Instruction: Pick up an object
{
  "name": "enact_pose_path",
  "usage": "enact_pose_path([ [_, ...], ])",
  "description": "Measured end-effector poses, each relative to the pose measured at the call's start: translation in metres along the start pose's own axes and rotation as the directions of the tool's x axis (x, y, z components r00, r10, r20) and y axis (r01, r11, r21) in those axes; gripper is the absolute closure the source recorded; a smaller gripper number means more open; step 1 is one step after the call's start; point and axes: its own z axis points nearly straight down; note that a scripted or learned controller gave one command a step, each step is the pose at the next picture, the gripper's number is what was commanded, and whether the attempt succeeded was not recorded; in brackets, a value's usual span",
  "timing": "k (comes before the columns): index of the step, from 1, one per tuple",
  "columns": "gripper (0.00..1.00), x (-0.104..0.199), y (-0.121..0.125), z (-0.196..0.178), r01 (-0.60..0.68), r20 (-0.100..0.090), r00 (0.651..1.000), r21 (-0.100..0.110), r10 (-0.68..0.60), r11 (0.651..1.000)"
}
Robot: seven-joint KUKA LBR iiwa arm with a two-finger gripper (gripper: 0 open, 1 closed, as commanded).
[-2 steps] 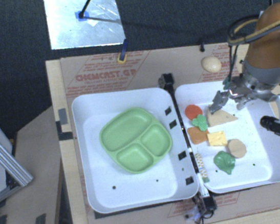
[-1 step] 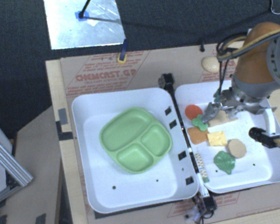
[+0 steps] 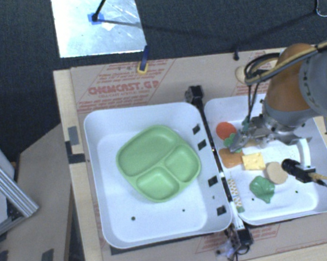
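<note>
Over the right bin (image 3: pixel 295 208), the hand (image 3: pixel 237 141) hovers beside toy foods.

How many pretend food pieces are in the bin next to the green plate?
5: a red piece at the top, an orange-brown one below it, a yellow square, a tan round, and a green piece lowest. The arm may hide more.

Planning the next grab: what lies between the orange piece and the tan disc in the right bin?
In the camera view, a yellow square lies between the orange piece and the tan disc.
</note>
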Motion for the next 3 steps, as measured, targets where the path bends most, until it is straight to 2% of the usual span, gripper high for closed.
enact_pose_path([
  [1,1.0,0.0,0.001,-0.012,0.0,0.001,1.0,-0.004,0.0,1.0],
  [2,1.0,0.003,0.002,-0.054,0.002,0.0,1.0,-0.003,-0.002,1.0],
  [3,1.0,-0.002,0.001,-0.118,0.003,0.001,1.0,-0.007,-0.003,1.0],
])
